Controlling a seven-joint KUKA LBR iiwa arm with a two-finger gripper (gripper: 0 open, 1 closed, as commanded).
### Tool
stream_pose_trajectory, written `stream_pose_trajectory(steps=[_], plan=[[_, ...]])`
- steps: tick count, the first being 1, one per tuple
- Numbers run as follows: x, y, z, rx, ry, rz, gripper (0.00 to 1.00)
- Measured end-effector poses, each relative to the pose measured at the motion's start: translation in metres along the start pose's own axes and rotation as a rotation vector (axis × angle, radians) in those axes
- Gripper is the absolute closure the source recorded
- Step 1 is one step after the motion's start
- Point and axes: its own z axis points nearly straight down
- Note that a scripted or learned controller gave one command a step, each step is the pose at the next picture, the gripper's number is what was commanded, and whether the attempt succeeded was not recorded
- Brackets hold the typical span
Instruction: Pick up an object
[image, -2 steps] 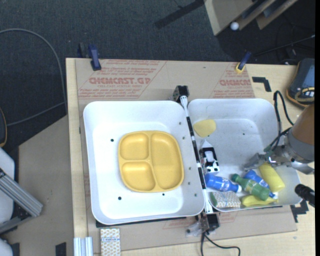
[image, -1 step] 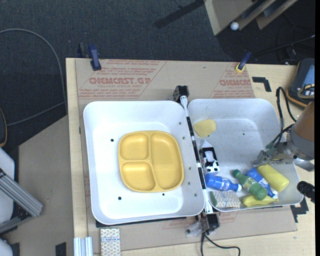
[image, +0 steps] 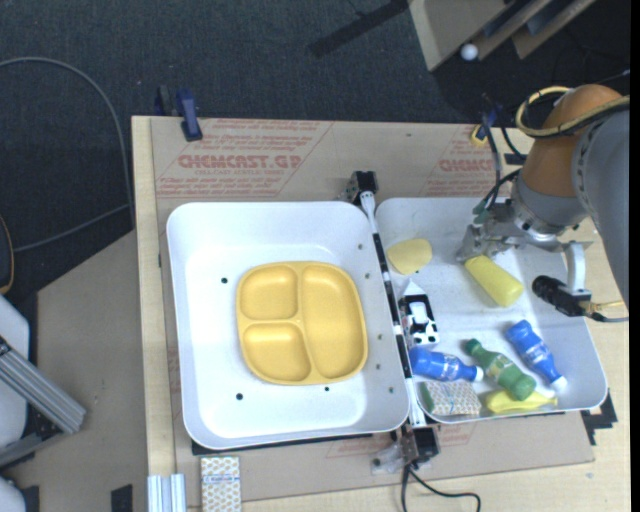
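Bench (image: 150, 200) with two white bins side by side. The left bin (image: 200, 240) carries one yellow divided tray (image: 300, 322), set centrally and flat, well apart from the walls. The right bin (image: 590, 370) holds the loose pickable items, crowded toward its near edge: a blue bottle (image: 530, 350), a second blue bottle (image: 440, 365), a green bottle (image: 503, 373), a yellow piece (image: 520, 402) and a patterned pad (image: 452, 399). A pale yellow disc (image: 409, 254) lies near the bin's far-left corner. The arm (image: 560, 170) reaches in from the right edge; its hand (image: 483, 240) hangs low at the far end of a yellow cylinder (image: 494, 279), the likely target. Whether the hand is wide or narrow cannot be told; no grasp is evident.
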Motion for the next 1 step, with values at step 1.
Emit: stream_pose_trajectory(steps=[1], plan=[[0.1027,-0.0365,-0.1000,0.002,0.000,0.001,1.00]])
